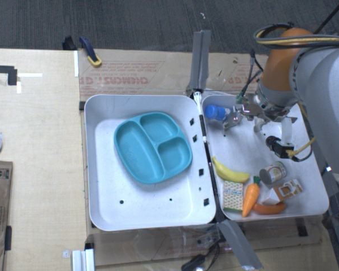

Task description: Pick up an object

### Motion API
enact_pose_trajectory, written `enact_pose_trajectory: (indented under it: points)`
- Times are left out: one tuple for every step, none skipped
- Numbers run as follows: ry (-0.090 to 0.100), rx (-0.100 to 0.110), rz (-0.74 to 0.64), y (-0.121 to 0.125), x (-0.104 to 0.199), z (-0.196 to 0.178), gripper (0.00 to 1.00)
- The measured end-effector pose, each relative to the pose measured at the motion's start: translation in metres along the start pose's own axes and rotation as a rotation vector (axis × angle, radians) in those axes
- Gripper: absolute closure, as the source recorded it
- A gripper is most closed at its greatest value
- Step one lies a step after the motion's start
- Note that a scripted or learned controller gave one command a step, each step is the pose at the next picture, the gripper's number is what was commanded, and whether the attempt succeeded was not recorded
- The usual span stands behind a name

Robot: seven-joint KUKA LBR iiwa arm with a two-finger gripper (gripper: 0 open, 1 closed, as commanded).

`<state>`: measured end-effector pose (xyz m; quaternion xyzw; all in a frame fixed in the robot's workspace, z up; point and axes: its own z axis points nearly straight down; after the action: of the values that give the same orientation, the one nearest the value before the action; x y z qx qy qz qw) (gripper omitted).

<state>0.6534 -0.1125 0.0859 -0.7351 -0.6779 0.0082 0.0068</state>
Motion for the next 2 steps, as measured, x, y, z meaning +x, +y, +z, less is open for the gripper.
enact_pose_trajectory:
  points:
    - [0.001,-0.018,-0.148,-0.009,0.005,-0.005,0.0]
    - [-0.002,-0.02,-0.404,-0.024,0.008,-0.043,0.0]
